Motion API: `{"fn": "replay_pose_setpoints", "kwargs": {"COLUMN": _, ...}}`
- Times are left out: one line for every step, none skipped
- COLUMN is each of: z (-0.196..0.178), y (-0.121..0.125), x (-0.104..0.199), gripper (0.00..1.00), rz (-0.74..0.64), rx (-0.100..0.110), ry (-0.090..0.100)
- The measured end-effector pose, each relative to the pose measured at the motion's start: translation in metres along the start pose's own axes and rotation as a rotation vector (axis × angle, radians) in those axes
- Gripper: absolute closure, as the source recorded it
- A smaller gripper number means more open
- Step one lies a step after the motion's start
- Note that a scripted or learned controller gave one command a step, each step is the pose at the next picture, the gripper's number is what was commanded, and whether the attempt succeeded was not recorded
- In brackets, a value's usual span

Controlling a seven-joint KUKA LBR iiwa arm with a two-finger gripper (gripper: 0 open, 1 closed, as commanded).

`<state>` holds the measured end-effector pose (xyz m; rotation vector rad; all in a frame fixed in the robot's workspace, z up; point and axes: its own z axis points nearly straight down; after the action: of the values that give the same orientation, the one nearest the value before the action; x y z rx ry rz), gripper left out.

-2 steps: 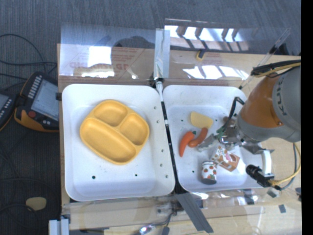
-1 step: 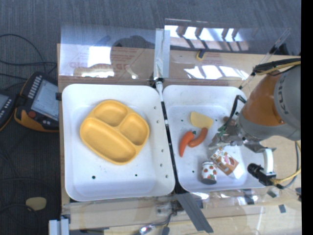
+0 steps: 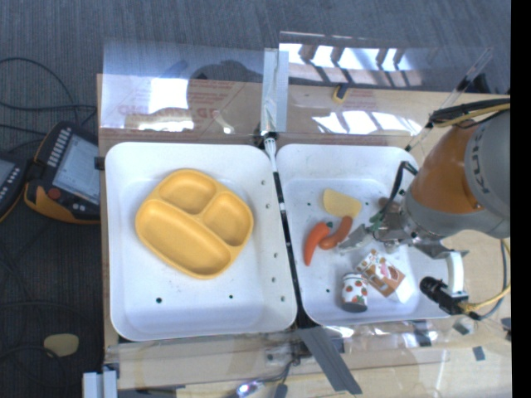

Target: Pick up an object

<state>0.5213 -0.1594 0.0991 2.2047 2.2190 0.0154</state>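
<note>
Grey carpet floor surrounds a bench carrying two shallow white bins side by side, with clear panels standing behind them catching glare. Off the bench at far left sits a control pendant, orange-edged with a dark screen, cables trailing up from it.

Left bin holds one yellow divided plate with three compartments, lying flat and slightly rotated, roughly centred in the bin.

Right bin holds the small stuff. Arm comes in from the right, grey body with orange band, hanging over the right half of this bin. Gripper sits low at the end of the arm, pointing left and down into the bin middle; finger state can't be read, too dark and cluttered there.

Objects in right bin, bigger to smaller:
- red-and-white patterned box, tilted, just below the gripper, near it but contact not clear.
- yellow wedge-shaped piece, up-left of the gripper, apart from it.
- orange carrot-shaped toy, slanted, left of the gripper, well clear.
- red pepper-like toy, beside the carrot on its right, closest thing to the gripper tip, looks just beside it; can't tell if touching.
- small spotted cup, white with red dots and dark base, below-left of the box, near bin's front edge.

Nothing visibly lifted.
</note>
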Motion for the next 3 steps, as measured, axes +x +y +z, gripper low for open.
{"fn": "replay_pose_setpoints", "kwargs": {"z": -0.008, "y": 0.001, "x": 0.002, "gripper": 1.00, "rz": -0.003, "rx": 0.001, "ry": 0.003}}
{"fn": "replay_pose_setpoints", "kwargs": {"z": -0.008, "y": 0.000, "x": 0.002, "gripper": 0.00, "rz": -0.003, "rx": 0.002, "ry": 0.003}}
{"fn": "replay_pose_setpoints", "kwargs": {"z": 0.008, "y": -0.032, "x": 0.012, "gripper": 0.00, "rz": 0.005, "rx": -0.003, "ry": -0.006}}
